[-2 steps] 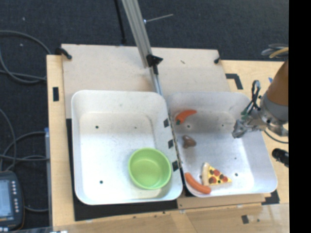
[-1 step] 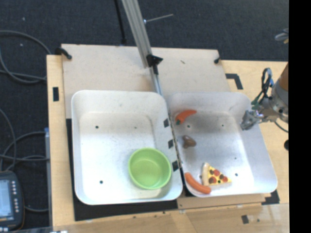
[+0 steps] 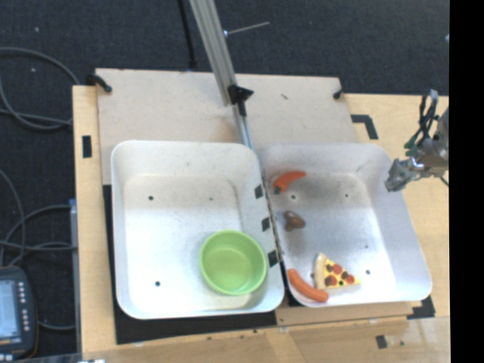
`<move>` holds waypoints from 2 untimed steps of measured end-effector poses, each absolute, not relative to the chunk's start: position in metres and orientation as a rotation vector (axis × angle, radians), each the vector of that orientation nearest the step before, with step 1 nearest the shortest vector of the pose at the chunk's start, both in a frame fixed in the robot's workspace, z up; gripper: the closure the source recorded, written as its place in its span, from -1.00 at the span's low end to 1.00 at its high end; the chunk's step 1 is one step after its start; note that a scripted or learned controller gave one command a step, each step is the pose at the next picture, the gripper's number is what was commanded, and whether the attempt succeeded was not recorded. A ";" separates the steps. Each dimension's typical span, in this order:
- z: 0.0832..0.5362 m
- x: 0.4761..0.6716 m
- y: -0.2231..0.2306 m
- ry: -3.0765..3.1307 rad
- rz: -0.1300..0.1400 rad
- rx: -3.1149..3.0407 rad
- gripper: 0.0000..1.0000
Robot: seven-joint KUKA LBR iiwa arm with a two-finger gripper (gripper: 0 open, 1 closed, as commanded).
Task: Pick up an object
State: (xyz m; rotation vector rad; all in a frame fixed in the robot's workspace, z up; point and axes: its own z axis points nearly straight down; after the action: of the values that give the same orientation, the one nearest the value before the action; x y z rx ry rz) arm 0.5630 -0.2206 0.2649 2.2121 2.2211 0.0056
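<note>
White shallow plastic right-hand bin (image 3: 393,233) holds an orange chilli-shaped toy (image 3: 288,179), brown lump (image 3: 293,220), pizza slice (image 3: 333,274) and sausage (image 3: 307,286), while the grey gripper (image 3: 398,176), grip state unreadable, hangs at its far right rim: approach stage, needing a leftward reach and descent.

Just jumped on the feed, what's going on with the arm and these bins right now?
The gripper sits at the right rim of the right bin, and nothing shows between its fingers. The right bin holds an orange carrot-like piece, a small brown lump, a toy pizza slice and a toy sausage. A green bowl sits in the left bin.
</note>
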 end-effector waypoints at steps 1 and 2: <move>0.268 0.580 -0.179 2.228 0.004 2.212 1.00; 0.274 0.592 -0.131 2.229 0.004 2.211 1.00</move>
State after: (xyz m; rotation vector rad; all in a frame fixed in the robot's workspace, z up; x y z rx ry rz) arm 0.5923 -0.1309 0.2739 2.2109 2.2289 0.0043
